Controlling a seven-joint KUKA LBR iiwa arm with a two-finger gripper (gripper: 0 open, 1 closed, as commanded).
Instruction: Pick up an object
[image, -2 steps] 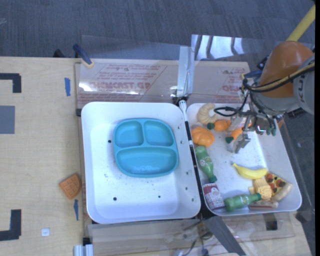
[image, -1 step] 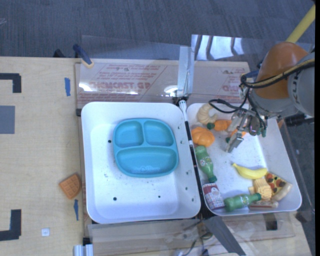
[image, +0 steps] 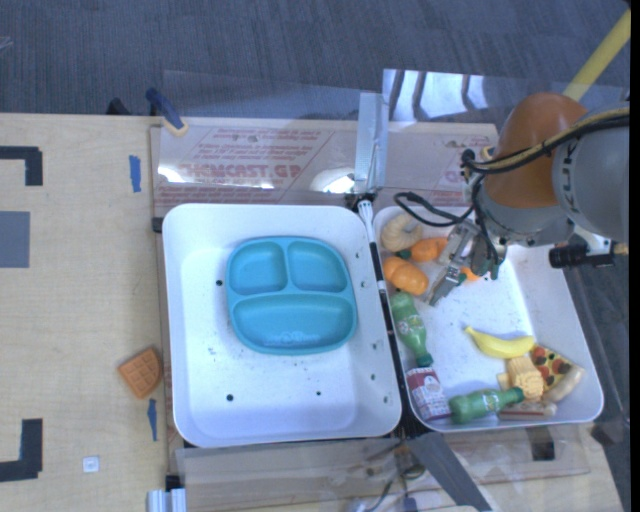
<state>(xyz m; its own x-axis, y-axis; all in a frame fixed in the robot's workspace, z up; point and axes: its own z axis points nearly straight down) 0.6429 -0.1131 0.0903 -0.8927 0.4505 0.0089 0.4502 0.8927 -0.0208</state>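
We're seeing the gripper (image: 452, 277) hanging over the upper left part of the right bin (image: 560, 315), arm coming in from 3 o'clock; we're not making out how it's set, too small and blurred, so cannot tell, and nothing is showing clamped in it. Likely target, we're guessing: the orange toy (image: 406, 275) sitting just at its 9 o'clock, with a second orange piece (image: 430, 249) at 11 and a beige ring-shaped thing (image: 400, 232) further toward 11. Risk we're flagging: these are crowding each other and the bin wall, so a descent could be nudging one sideways or catching two. A green bottle (image: 409, 327) is lying at 7 o'clock, a banana (image: 500, 344) at 5. The left bin (image: 190, 300) is holding a blue tray (image: 291, 296).
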